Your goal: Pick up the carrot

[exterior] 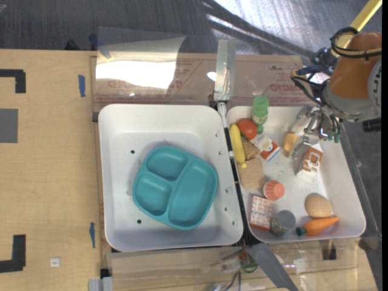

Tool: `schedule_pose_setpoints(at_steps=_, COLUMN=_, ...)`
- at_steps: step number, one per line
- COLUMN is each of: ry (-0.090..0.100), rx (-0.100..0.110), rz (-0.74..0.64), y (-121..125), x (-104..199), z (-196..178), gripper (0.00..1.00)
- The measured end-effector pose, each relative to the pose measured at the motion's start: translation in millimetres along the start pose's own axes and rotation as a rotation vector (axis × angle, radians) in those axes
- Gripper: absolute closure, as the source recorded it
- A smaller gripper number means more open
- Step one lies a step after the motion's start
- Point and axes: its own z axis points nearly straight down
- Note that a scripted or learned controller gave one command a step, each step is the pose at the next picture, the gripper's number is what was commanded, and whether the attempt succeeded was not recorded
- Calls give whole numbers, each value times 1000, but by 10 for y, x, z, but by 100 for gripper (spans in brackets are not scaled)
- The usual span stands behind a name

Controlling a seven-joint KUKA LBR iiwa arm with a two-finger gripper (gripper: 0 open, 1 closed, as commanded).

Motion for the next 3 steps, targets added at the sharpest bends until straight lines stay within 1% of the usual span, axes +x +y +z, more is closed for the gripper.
schedule_pose_setpoints(at_steps=1, ry=-3, rx=-1, rz=-77, y=525, x=197, z=-4, gripper=0)
schedule_pose_setpoints(at_steps=2, ry=-5, rx=-2, rz=-115, y=341, x=132, z=-2, gripper=0)
schedule_pose_setpoints(at_steps=3, ry=1, rx=-2, rz=-42, y=350, x=115, z=-5, gripper=0)
